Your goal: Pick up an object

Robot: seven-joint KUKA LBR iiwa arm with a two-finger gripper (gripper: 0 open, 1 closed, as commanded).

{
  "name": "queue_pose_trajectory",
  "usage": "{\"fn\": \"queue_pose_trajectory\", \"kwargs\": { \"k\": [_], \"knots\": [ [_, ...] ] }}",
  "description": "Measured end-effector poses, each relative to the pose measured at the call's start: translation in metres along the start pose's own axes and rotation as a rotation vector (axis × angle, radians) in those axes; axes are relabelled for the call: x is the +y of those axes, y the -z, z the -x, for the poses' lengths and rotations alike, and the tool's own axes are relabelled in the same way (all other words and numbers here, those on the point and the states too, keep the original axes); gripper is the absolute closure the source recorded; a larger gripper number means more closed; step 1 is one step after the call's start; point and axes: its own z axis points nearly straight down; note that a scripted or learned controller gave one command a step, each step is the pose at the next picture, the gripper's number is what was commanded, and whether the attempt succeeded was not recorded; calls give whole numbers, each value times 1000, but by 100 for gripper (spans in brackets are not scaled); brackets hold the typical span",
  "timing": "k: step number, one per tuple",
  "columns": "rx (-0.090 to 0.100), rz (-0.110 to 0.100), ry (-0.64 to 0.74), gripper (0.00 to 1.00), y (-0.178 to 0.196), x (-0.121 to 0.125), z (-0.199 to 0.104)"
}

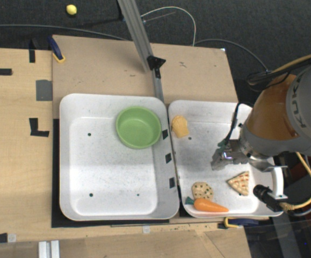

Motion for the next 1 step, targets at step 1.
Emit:
{"fn": "queue_pose_trajectory", "kwargs": {
  "k": [1],
  "knots": [
    [0,0,0,100,52,1,0]
  ]
}}
